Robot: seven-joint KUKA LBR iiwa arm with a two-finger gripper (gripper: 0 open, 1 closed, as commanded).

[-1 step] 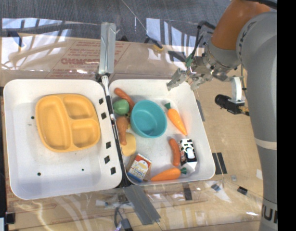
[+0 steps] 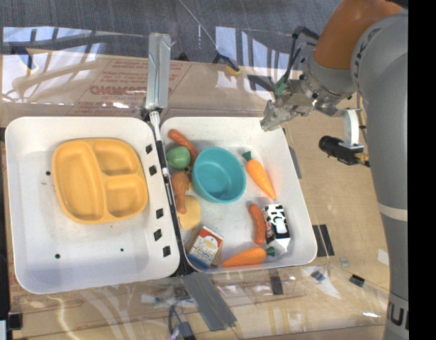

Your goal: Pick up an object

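My gripper point(image 2: 273, 118) hangs over the far right corner of the right bin point(image 2: 297, 183), above its rim, and nothing shows in its grasp. Below it in that bin lie a teal bowl point(image 2: 219, 175), an orange carrot point(image 2: 260, 176) just right of the bowl, a green round fruit point(image 2: 179, 157), a sausage point(image 2: 183, 143) at the back, another brown sausage point(image 2: 180, 190), a yellow item point(image 2: 190, 212), a small printed box point(image 2: 205, 246), a second carrot point(image 2: 244, 258), a red sausage point(image 2: 257, 222) and a black-and-white carton point(image 2: 277, 225).
The left bin point(image 2: 33, 261) holds a yellow divided plate point(image 2: 100, 179). A grey divider bar point(image 2: 157, 73) stands between the bins at the back. The grey arm point(image 2: 384, 119) fills the right side. Cardboard lies behind the bins.
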